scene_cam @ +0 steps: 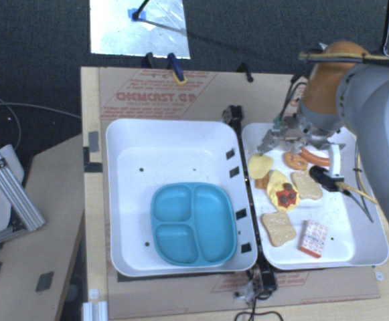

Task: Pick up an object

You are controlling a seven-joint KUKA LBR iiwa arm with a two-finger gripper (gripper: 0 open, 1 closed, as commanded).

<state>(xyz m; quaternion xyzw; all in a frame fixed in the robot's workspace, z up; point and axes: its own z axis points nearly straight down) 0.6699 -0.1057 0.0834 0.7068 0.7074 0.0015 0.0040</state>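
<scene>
I'm hovering the gripper, grip state unclear, over crowded food right of center; it's risking a glancing miss.

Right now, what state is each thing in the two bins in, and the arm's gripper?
Blue divided plate: flat in the left bin, nothing on it.
Toast slice: lying flat in the right bin.
Small red-patterned packet: lying flat, apart from the toast slice.
Pizza piece: flat, touching neighbouring food.
Hot dog: lying beside the gripper.
Gripper: low over the right bin's far end, nothing visibly held.
</scene>
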